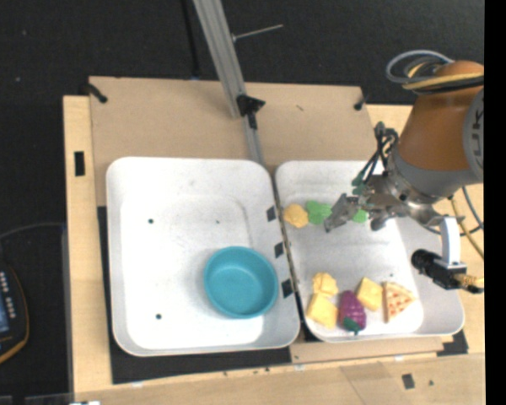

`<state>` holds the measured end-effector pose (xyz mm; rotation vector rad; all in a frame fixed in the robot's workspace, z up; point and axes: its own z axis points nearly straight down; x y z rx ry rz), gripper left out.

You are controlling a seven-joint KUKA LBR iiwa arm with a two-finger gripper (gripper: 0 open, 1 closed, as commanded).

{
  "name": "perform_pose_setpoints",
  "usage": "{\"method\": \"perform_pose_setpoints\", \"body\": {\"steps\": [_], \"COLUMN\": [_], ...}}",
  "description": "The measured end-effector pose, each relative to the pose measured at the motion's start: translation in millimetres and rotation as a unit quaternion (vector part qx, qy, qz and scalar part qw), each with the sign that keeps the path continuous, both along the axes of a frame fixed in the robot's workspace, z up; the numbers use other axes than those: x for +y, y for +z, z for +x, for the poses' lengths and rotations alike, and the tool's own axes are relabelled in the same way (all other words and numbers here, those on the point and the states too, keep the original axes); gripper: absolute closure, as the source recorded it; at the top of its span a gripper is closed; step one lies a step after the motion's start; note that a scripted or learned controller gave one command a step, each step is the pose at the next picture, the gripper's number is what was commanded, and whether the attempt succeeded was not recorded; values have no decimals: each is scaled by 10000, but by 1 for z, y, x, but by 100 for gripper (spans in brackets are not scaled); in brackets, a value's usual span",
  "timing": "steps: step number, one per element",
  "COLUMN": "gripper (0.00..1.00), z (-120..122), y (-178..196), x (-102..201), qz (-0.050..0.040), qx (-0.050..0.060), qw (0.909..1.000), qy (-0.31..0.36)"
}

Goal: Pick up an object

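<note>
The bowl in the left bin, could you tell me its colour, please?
Blue bowl, clearest in the camera view.

Arm point(434, 137) bent low — gripper point(341, 213) pointing left

Both white bins point(194, 175) look like smooth, faintly glossy moulded plastic. The blue bowl point(239, 282) in the left bin has a matt plastic look. Right of the bowl, the yellow pieces point(323, 302), purple grapes point(352, 310) and pizza slice point(396, 299) seem smooth toy plastic. The surface point(169, 121) under the bins resembles matt, unvarnished board. The arm's orange band point(434, 137) shines softly, like polished plastic.
</note>
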<state>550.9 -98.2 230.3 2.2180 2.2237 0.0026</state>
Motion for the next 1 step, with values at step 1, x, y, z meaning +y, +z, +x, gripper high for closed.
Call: {"method": "perform_pose_setpoints", "body": {"steps": [1], "gripper": [0], "z": [0], "y": [0], "x": [0], "qz": [1], "qx": [-2], "qw": [10000], "qy": [-6]}}
